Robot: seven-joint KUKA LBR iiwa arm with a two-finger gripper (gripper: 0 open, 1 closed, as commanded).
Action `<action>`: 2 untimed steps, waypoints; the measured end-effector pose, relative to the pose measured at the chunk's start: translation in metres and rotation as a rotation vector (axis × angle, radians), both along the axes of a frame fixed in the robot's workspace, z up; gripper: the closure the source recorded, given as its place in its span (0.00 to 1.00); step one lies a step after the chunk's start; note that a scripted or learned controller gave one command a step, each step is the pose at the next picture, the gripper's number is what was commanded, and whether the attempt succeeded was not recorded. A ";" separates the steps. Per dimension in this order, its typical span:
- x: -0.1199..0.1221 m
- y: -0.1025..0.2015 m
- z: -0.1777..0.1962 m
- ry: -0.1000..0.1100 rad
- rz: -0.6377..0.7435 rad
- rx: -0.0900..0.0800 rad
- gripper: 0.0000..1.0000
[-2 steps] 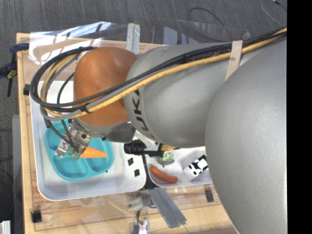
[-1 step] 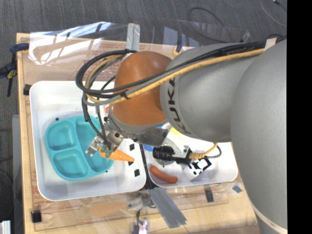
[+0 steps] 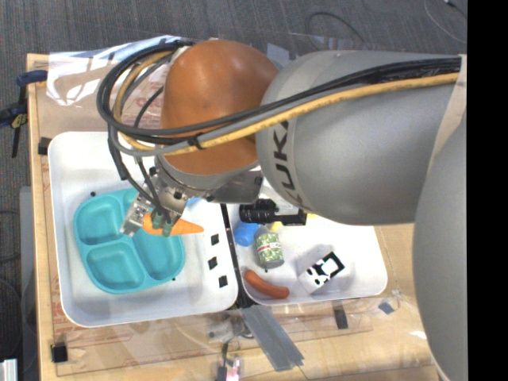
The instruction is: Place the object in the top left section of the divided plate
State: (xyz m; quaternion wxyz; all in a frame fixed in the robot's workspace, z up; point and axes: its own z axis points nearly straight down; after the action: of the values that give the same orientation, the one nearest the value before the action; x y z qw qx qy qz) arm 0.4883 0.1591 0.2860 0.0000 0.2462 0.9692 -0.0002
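A teal divided plate (image 3: 119,248) lies in the left bin (image 3: 67,300). My gripper (image 3: 152,219) hangs over the plate's upper right part, under the big orange and grey arm. An orange toy carrot (image 3: 184,228) with a green top sits between the fingers, and its tip points right past the plate's rim. The gripper is shut on the carrot. The plate's top left section (image 3: 97,219) shows bare teal.
The right bin (image 3: 361,280) holds a red sausage (image 3: 266,285), a green speckled jar (image 3: 270,248), a blue item (image 3: 245,233) and a white block with black marks (image 3: 322,270). The arm covers the upper half of both bins. Black cables loop above the left bin.
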 end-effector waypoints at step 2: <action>-0.012 -0.044 -0.065 0.004 -0.407 -0.003 1.00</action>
State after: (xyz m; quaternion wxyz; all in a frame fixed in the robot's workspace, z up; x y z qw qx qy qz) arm 0.4758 0.1154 0.2213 -0.0016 0.4370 0.8994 -0.0023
